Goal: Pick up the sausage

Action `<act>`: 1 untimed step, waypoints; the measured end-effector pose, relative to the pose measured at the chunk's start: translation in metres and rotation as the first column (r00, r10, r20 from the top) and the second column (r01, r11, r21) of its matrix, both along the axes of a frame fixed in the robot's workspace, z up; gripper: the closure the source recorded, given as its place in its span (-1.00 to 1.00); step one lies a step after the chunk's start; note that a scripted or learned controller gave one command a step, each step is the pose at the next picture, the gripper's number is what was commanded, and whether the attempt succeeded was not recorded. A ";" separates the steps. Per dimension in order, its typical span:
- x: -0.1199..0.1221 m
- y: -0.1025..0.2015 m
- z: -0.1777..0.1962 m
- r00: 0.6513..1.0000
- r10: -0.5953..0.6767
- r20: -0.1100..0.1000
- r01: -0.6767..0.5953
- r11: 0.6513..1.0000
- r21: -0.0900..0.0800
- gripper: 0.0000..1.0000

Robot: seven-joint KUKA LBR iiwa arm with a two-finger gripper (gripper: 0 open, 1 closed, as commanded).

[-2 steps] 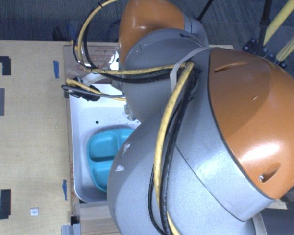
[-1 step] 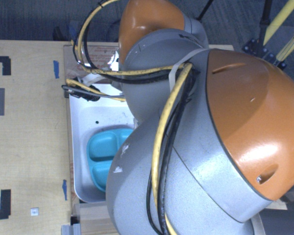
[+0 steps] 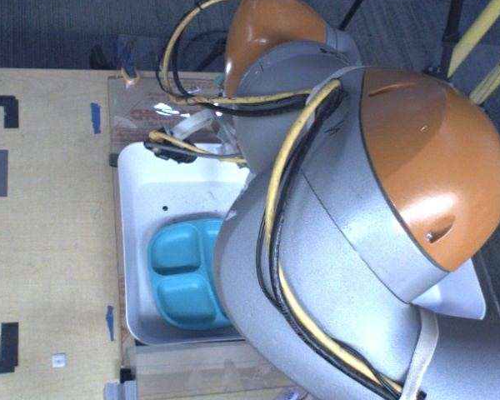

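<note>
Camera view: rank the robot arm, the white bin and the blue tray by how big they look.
1. Robot arm, though nearness to the camera inflates it.
2. White bin, partly hidden by the arm.
3. Blue tray, partly covered too.

text: none legible | labels: none | brands: none | numbers: none | surfaces checked: arm, bin, bench, 12 to 9 o'clock

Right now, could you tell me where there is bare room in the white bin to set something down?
In the shallow white bin, bare floor lies at the upper left, between the bin's top wall and the blue two-compartment plastic tray. A narrow strip runs down the left wall beside the tray. The right side is crowded: the grey and orange robot arm covers it.
</note>
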State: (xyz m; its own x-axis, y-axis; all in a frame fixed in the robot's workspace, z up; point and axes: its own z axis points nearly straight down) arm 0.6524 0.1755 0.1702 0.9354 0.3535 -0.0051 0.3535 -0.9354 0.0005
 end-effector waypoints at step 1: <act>-0.037 0.018 -0.071 0.992 0.126 -0.001 -0.126 0.992 0.002 -1.00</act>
